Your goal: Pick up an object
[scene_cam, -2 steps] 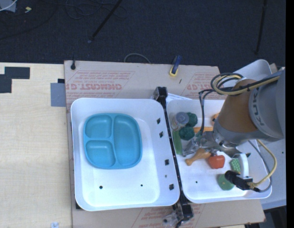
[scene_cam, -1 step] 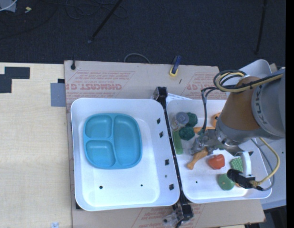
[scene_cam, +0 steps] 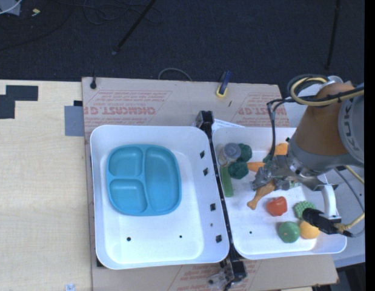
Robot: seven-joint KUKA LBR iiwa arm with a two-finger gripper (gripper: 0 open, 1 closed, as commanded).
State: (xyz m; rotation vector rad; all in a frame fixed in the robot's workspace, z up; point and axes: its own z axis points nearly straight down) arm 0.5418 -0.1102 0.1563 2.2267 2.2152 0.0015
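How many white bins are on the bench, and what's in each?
2. The left bin holds a blue divided plate. The right bin holds a pile of small toy foods, with the gripper down among them; the arm may hide some.

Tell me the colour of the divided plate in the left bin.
Light blue: the three-compartment plastic plate shows clearly in the camera view.
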